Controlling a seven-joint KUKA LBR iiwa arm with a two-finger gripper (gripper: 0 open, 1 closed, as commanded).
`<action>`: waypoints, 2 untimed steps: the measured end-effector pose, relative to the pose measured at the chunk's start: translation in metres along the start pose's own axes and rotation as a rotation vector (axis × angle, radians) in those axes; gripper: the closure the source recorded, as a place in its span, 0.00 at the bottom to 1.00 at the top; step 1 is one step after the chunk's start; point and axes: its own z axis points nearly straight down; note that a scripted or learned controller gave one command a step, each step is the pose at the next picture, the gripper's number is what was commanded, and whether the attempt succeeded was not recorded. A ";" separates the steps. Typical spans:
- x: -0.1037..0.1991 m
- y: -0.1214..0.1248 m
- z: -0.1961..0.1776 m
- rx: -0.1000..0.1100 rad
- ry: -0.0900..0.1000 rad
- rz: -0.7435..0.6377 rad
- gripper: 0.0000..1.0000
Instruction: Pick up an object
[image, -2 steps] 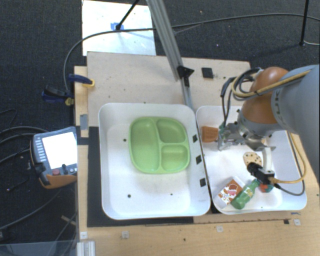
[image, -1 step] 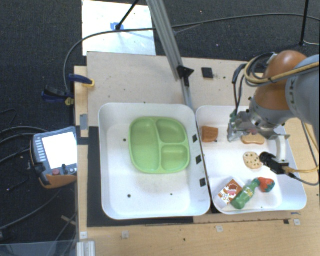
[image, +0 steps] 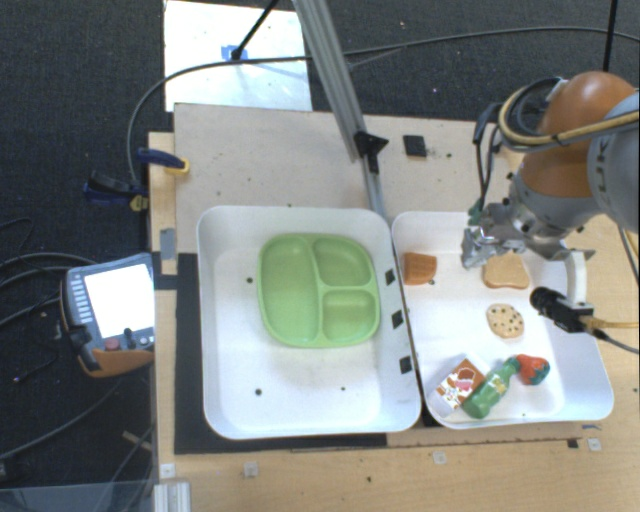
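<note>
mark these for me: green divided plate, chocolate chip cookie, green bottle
Green plastic divided plate (image: 320, 290): camera view, on the ridge between its compartments, left bin.
Round chocolate chip cookie (image: 505, 321): camera view, centre of its top face, right bin.
Green plastic bottle (image: 489, 392): camera view, middle of its body, right bin's near edge.

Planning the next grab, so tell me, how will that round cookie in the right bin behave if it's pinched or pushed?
The cookie lies flat, so it probably slides rather than rolls. It looks thin and stiff, likely light. Its low edge may give the pincer little to pinch.
</note>
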 end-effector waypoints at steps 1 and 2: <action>0.000 0.002 -0.054 -0.001 -0.001 0.000 1.00; 0.058 0.005 -0.058 0.004 0.002 -0.006 1.00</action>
